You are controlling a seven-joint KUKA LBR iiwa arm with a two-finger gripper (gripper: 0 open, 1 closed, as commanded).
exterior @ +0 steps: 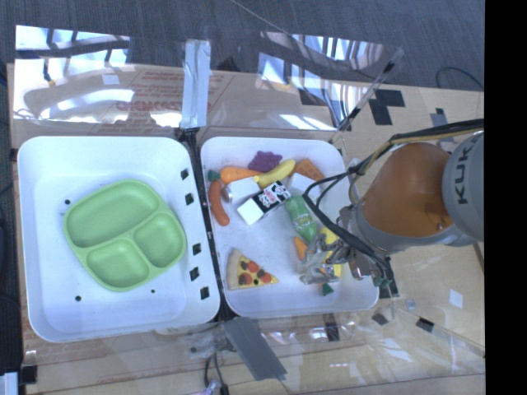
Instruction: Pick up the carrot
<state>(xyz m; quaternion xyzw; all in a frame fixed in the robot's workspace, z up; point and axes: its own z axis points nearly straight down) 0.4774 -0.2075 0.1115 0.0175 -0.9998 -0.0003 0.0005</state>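
The carrot (219,204) is a long orange piece lying along the left wall of the right bin (272,299), its tip toward the front. My gripper (323,268) is low in the same bin's front right corner, well to the right of the carrot. It sits among small yellow, orange and green items that crowd around it. The orange-banded wrist (408,192) hangs over the bin's right rim.
The right bin also holds a pizza slice (249,271), a black-and-white carton (263,202), a green packet (300,219), a banana (277,171), purple grapes (265,160) and other orange pieces (310,169). The left bin (41,220) holds a green divided plate (123,235).
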